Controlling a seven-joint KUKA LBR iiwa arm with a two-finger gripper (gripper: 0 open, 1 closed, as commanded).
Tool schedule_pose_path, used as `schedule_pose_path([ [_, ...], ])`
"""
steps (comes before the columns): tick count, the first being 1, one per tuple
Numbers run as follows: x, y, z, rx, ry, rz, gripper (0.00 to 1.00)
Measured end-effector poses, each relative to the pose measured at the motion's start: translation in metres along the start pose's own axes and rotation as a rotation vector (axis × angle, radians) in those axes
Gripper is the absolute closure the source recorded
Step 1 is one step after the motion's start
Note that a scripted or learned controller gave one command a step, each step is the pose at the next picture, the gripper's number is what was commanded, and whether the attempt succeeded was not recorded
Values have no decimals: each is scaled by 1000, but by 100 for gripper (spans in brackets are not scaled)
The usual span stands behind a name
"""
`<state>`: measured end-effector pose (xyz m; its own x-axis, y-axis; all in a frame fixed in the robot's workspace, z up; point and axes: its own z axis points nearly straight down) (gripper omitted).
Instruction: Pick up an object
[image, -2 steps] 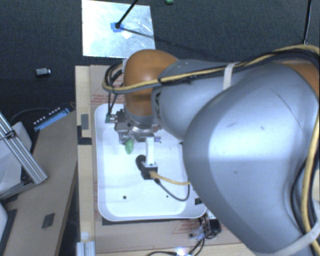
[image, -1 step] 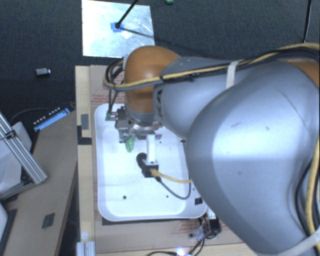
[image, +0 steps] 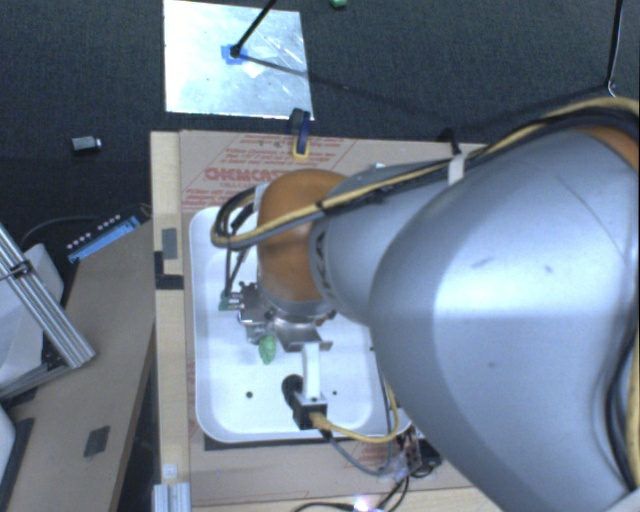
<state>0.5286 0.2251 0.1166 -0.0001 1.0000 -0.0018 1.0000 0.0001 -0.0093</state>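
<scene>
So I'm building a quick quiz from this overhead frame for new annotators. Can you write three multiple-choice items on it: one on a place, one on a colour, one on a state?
1. Where is the arm's wrist?
A. Over the white bin
B. Over the bare carpet
C. Over the aluminium rail at left

2. What colour is the small object beside the wrist?
A. Red
B. Green
C. Blue

3. How does the small object lie?
A. On the cardboard outside the bin
B. On the foil sheet at the top
C. Within the bin's outline, tight against the wrist

Answers: 1 A, the orange band sits above the white bin. 2 B, the small object is green. 3 C, it shows inside the bin rim, right under the wrist hardware.
</scene>
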Motion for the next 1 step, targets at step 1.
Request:
schedule_pose_path([
  [1, 10, -43, -26, -6, 3, -4, 100],
])
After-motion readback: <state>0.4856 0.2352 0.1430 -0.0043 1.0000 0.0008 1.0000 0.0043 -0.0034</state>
